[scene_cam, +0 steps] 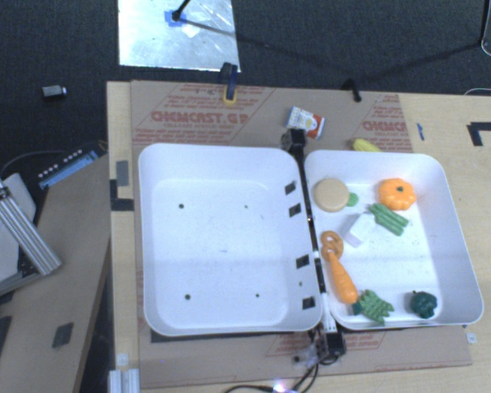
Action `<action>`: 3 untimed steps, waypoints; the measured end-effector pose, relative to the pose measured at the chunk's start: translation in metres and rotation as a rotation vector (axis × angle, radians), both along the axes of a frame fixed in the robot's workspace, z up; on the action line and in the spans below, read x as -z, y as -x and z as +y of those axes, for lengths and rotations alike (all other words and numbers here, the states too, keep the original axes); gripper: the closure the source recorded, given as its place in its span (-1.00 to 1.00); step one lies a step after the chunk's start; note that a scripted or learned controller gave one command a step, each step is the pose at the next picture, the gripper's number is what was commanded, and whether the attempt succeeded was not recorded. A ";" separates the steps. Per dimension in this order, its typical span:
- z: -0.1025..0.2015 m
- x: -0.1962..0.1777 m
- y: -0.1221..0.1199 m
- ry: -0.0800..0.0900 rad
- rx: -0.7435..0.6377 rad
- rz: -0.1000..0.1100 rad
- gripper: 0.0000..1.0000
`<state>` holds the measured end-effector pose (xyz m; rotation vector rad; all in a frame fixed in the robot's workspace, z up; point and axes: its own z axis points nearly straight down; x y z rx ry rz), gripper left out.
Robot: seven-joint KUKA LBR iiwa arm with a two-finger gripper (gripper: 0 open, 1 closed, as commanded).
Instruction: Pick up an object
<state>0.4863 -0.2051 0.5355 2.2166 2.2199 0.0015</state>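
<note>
1. Two white bins sit side by side on the tabletop (196, 109).
2. The right bin (454, 244) holds a tan disc (331, 194), an orange pumpkin (396, 193), a green ridged piece (389, 219), a pretzel (331, 242), a carrot (343, 279) and a dark green lump (423, 304).
3. A yellow piece (365, 146) lies just outside that bin's far rim.

1. You see a shiny metal sheet (177, 21) on the dark floor.
2. A yellow clamp (229, 86) grips the bench's far edge.
3. An aluminium frame (16, 228) stands far left.
</note>
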 end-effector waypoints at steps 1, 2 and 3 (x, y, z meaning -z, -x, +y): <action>0.000 0.000 0.000 0.000 0.000 0.000 1.00; -0.002 0.000 0.000 0.000 0.000 0.000 1.00; 0.003 0.000 0.000 -0.001 -0.001 0.001 1.00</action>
